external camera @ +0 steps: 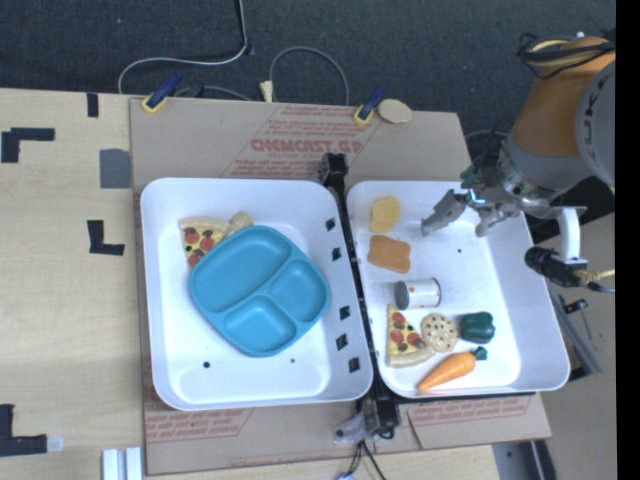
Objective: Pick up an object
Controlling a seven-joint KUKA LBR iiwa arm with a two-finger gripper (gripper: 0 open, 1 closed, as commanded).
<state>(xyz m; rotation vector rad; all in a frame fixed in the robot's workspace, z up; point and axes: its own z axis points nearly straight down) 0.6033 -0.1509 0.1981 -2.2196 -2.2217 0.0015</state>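
Camera view | cardboard (290, 148) lettering reads "CHEMCAST GP" | gripper (462, 216) spread wide, holding nothing, over right bin (505, 268)

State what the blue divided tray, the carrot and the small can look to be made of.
Blue divided tray: likely moulded plastic, with a uniform matte colour and rounded compartments. Carrot: apparently toy plastic or rubber, smooth and evenly orange. Small can: seems metal or metal-look, with a grey sheen.
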